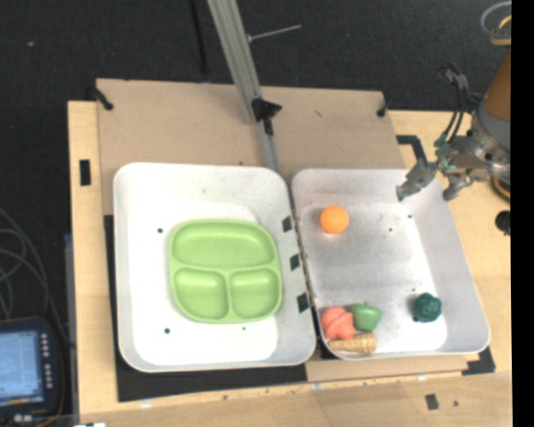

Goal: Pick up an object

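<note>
Well apart: orange ball (334, 220), claw (427, 181).

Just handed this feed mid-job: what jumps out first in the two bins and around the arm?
The bright green divided plate dominates the left bin. In the right bin, an orange ball sits alone near the upper left, a dark green object lies near the right wall, and a pink, green and tan cluster crowds the bottom left corner. The gripper hangs over that bin's upper right corner, apart from all of them.

An orange ball (334, 220) lies alone on the right bin's (445, 256) floor, toward its upper left.
</note>
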Motion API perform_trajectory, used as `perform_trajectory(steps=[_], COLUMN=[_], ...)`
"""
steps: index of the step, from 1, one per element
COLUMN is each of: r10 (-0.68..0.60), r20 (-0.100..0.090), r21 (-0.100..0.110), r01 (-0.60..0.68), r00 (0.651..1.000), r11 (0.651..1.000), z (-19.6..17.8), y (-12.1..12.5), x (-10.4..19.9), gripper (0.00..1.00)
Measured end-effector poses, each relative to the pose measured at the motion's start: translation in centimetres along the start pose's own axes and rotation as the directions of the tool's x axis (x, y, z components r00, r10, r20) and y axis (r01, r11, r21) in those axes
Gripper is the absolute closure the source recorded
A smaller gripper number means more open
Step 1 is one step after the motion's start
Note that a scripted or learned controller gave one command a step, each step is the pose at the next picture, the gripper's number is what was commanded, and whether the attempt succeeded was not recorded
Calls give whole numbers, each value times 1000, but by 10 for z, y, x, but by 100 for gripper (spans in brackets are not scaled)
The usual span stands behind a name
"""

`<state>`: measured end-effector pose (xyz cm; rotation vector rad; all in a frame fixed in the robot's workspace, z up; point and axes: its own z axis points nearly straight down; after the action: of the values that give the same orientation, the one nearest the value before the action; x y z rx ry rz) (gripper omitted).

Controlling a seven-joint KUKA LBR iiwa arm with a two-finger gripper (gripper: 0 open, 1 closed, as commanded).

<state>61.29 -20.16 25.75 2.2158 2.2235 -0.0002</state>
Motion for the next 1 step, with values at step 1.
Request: perform_trajectory(steps=[1], r10=[-1], r20=[1], r21=[1], r01=[1], r00=[1000], r11=[1000], z=[0], y=[0], x=[0], gripper=[0])
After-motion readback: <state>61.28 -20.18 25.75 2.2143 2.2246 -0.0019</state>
